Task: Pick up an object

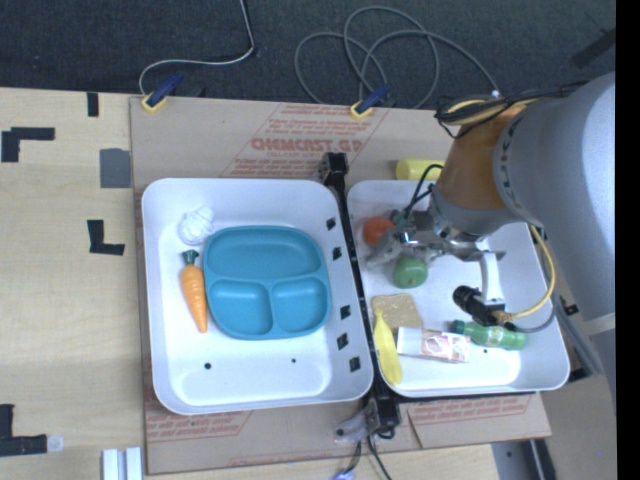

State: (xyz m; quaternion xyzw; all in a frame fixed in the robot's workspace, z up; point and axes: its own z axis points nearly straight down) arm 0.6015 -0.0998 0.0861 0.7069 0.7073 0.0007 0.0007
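Small round green object [410, 270] in right shallow white bin [540, 368], upper-left part, right at gripper [408, 246]; grip on it not discernible, gripper state cannot tell. Orange-red round object [376, 231] just beside, toward divider. Tan sponge-like block [401, 312], yellow banana [387, 350], white tube [432, 344], green bottle [492, 335] nearer front. Left bin [165, 368]: blue sectioned plastic tray [266, 280], orange carrot [194, 295], white crumpled item [195, 224].

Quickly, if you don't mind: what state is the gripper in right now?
Gripper: low in the right bin, by the green object and orange object; open or shut cannot be told.
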